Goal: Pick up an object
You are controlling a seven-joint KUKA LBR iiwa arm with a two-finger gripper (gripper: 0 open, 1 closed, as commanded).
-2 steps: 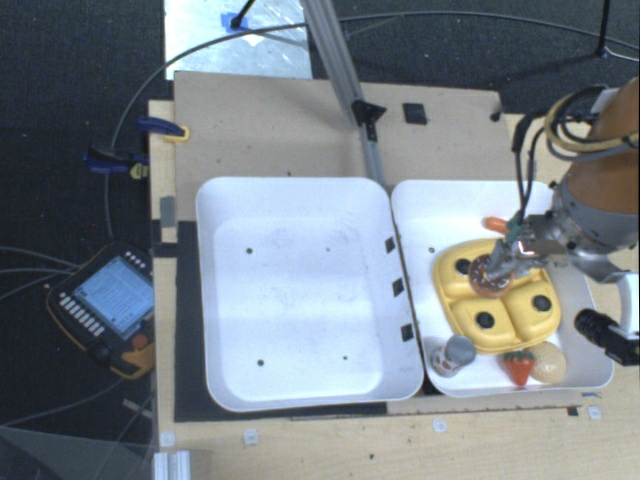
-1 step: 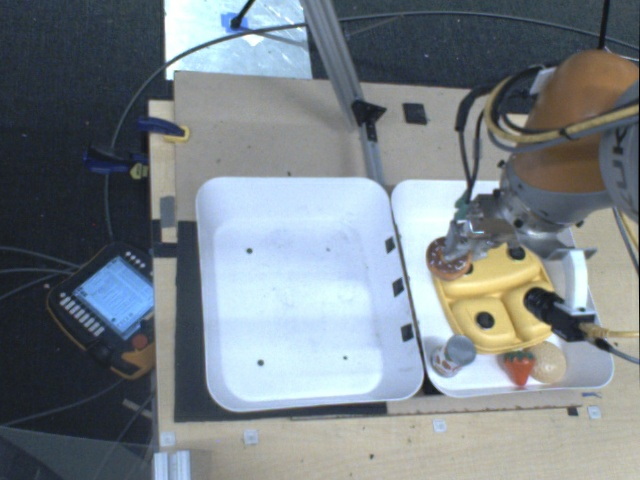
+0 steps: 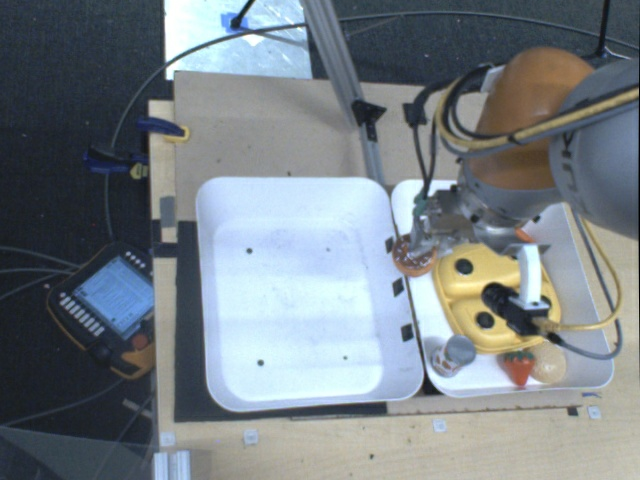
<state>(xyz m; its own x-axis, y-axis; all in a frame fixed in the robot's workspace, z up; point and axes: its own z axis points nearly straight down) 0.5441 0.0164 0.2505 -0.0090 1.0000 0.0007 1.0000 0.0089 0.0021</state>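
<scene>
Tan bench (image 3: 270,128), two white bins side by side, left bin (image 3: 300,288), right bin (image 3: 585,368)

Pincer (image 3: 418,240) above brown ring (image 3: 411,259)

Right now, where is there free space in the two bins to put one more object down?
The left bin has a bare floor from wall to wall. The right bin is crowded: the yellow toy, strawberry, small cup and the hand over the brown ring.

I can read no text, label or number anywhere; the pendant (image 3: 108,303) screen beside the bench glows blue, but its characters are too small.
</scene>
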